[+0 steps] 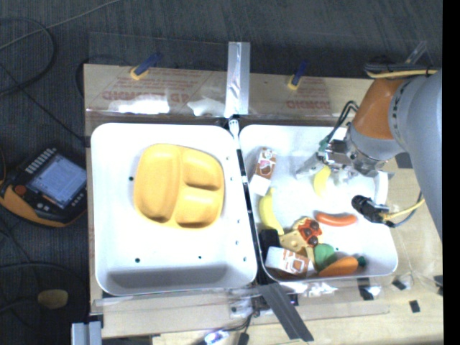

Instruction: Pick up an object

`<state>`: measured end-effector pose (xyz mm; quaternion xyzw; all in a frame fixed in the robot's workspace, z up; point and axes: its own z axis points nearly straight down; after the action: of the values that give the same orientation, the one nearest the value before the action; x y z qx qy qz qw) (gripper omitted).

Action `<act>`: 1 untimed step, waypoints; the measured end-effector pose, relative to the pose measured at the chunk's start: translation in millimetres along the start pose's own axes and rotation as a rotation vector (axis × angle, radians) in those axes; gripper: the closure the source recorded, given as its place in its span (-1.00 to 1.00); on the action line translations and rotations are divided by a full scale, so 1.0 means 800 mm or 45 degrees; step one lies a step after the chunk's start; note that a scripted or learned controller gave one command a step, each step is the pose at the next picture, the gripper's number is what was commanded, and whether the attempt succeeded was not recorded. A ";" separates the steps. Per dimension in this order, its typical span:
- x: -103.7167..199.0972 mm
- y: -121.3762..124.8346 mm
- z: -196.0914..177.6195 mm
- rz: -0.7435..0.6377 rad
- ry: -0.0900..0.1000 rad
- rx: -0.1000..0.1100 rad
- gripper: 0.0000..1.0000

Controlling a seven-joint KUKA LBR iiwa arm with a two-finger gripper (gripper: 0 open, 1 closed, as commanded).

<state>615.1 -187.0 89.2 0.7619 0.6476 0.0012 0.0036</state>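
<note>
My gripper (325, 169) is low in the upper right part of the right bin (384, 264), hanging from the grey arm with its orange band (374, 113). It is open, its fingers spread to either side of a small yellow fruit (320, 182) that lies on the bin floor just under them. Other items in this bin are a red sausage (336, 219), a banana (267, 211), a brown wrapped snack (266, 164), an orange carrot (338, 267), a green piece (324, 252), a pizza-like toy (305, 231) and a small box (287, 262).
The left bin (115, 264) holds a yellow divided plate (178, 185). A ridge (244, 200) separates the two bins. Cables and a black connector (365, 205) hang off the wrist over the right bin. A handheld pendant (50, 182) lies on the floor at left.
</note>
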 end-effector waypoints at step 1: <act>0.001 0.001 -0.014 -0.002 0.001 -0.002 1.00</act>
<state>616.2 -186.2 100.0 0.7615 0.6482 0.0019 0.0038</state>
